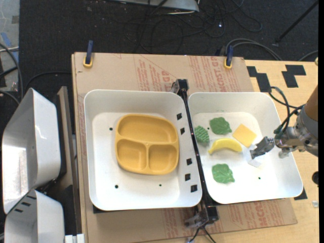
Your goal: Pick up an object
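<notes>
Pincer (259, 151) at the right bin's (283, 184) three o'clock edge, grip unreadable; bare floor toward six o'clock beyond banana (226, 146).

A: Lighting's pretty even here; bright from overhead, the two bins (136, 97) almost blow out to pure white; the floor behind the bench drops to near black, cables barely readable.

B: Yeah; shadows are soft and short, just thin dark rims under the yellow tray (147, 144) and the banana (226, 146); the white box at far left (28, 140) has glare on its top face.

A: Sharpness is meh; low-res, slightly grainy; the gripper (261, 148) looks smeared, edges soft; print on the cardboard (152, 72) is still legible though.
</notes>
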Tool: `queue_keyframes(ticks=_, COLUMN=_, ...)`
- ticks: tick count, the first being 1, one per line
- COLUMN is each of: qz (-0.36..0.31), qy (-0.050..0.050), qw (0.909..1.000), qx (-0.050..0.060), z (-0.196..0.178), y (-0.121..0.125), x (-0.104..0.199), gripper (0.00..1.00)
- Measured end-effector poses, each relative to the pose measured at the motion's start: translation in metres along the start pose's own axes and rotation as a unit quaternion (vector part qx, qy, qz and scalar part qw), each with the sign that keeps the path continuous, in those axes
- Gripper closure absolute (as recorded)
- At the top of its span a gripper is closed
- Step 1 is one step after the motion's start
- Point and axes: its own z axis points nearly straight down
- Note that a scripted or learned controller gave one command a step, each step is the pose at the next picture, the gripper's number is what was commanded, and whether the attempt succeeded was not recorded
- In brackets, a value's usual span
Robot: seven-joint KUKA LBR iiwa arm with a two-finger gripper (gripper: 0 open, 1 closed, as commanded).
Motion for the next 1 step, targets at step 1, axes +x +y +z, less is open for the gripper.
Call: queue_keyframes(ticks=1, qz=-0.001, qy=-0.001, qw=1.0000, qx=-0.005, z=-0.0043, y=0.0023, x=0.0003, gripper=0.00)
